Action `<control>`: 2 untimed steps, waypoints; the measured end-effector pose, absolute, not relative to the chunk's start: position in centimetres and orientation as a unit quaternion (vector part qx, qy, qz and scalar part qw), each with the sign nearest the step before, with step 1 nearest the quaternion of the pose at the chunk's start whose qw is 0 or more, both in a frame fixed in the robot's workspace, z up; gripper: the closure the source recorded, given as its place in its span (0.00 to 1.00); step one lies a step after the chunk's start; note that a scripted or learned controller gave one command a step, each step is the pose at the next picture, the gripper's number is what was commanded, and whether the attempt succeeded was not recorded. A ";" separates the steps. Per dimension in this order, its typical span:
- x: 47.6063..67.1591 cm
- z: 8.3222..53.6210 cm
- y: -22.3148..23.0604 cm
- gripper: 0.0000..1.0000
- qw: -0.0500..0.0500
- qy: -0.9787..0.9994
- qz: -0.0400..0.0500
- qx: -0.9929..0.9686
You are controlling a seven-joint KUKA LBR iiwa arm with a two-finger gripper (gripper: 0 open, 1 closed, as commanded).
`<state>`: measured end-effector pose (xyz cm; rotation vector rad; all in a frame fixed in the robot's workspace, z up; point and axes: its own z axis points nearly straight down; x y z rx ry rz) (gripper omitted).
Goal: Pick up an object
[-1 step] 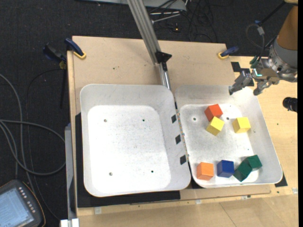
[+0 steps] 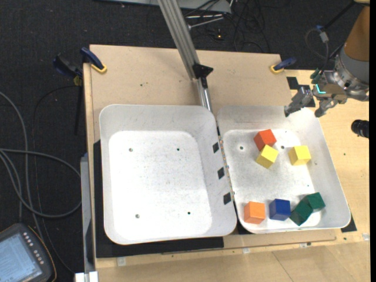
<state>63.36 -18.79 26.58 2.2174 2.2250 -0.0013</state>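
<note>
Nearest the camera, along the right bin front wall at about 6 o'clock, four blocks crowd together: orange block, blue block, and two dark green blocks touching each other at 5 o'clock. Likely they slid there; the bin floor slopes to its walls, so loose pieces collect at the edge. Packed so, they leave little room for fingers. Mid-bin, better candidates: a red-orange block touching a yellow block, and a second yellow block standing apart at 3 o'clock, free on all sides. Left bin sits just beside on the counter. Farther back, at 1 o'clock over the right bin's far rim, the gripper hangs with fingers spread, nothing between them, above and behind the blocks. No pick begun. No brands or writing legible anywhere.
</note>
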 end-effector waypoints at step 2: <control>63.7 14.4 -17.8 0.00 -0.002 0.707 -0.002 0.707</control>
